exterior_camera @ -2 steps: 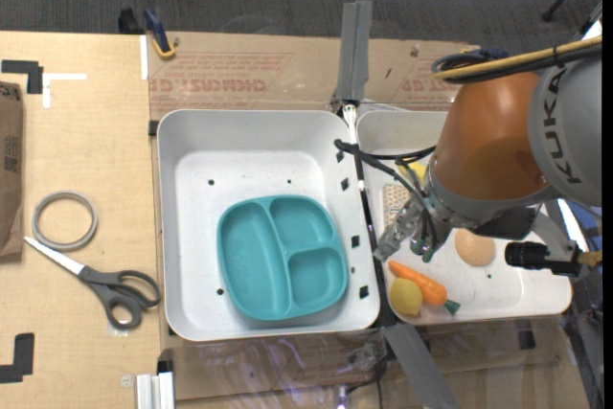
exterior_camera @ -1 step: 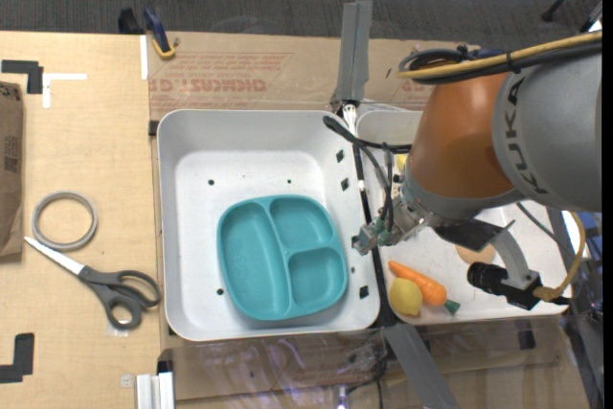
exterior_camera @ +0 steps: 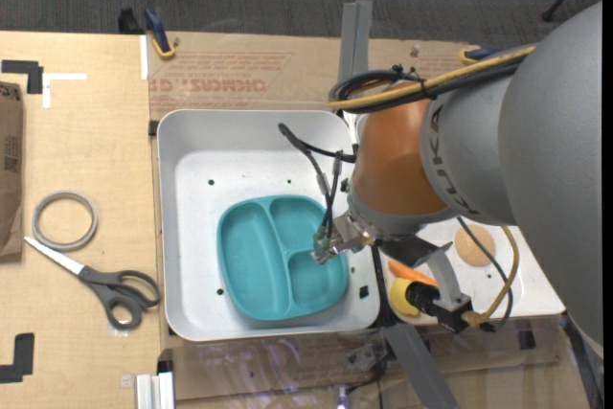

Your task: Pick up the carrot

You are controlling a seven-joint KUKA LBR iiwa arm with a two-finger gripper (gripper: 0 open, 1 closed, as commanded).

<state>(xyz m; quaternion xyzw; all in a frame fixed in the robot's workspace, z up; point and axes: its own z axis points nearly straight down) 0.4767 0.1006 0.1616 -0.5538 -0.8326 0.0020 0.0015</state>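
Pale wood makes up the table at far left, where a roll of tape lies near a pair of grey-handled scissors. Next comes the left bin, white and shallow, holding a teal divided plate. Over the plate's right-hand compartment hangs the tool, low above the plate or touching it; its tip is small and dark against the teal, and I cannot tell how far apart its parts stand, nor whether anything is caught in it. Nothing orange shows at that spot. Above it rises the arm's orange band, and beyond that the grey bulk of the arm. Under the arm, in the right bin, the carrot lies as a short orange sliver just above a yellow object, with a tan disc nearby. Judging by this, the pick is not done: the tool is in the wrong bin, well apart from the carrot, and the whole approach and grasp remain.
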